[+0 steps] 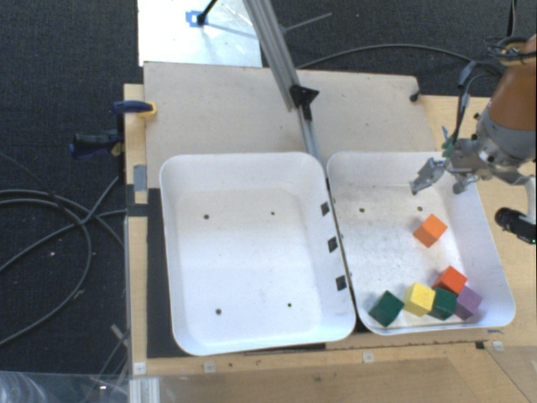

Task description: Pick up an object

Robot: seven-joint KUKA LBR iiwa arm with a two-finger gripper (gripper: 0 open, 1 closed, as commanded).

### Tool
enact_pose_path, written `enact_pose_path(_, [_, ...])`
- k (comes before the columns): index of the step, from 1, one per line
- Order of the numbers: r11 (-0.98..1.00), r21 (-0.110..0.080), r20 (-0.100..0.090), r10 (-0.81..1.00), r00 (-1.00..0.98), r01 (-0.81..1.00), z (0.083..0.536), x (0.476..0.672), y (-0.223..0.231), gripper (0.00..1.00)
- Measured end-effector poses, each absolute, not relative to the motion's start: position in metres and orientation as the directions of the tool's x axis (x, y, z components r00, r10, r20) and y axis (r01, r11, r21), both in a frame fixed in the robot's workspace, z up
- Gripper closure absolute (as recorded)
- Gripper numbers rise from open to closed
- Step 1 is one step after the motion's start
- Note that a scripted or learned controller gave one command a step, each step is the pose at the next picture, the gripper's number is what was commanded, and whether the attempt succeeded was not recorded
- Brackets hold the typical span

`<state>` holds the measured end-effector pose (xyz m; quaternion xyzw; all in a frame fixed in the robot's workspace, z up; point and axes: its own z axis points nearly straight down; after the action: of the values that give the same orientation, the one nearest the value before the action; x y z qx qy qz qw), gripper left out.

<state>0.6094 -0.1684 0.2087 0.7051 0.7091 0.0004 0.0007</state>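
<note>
An orange block (pixel 430 230) lies by itself in the middle of the right bin (pixel 369 175). Along that bin's front wall sits a cluster: a green block (pixel 387 308), a yellow block (pixel 419 299), a dark green block (pixel 443 303), a red-orange block (pixel 453 280) and a purple block (pixel 469 300). My gripper (pixel 443 177) hangs over the bin's back right part, above and behind the orange block. Its fingers (pixel 426 176) are spread apart with nothing between them.
The left bin (pixel 180 225) stands beside the right one, divided from it by a rim with black clips (pixel 332 244). A slanted metal pole (pixel 281 57) crosses the back board. Cables run along the right edge near the arm (pixel 512 112).
</note>
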Motion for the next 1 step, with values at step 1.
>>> enact_pose_path(1, [0.006, 0.009, -0.002, 1.000, -0.006, 1.000, 0.2742, 0.6050, -0.1680, 0.00])
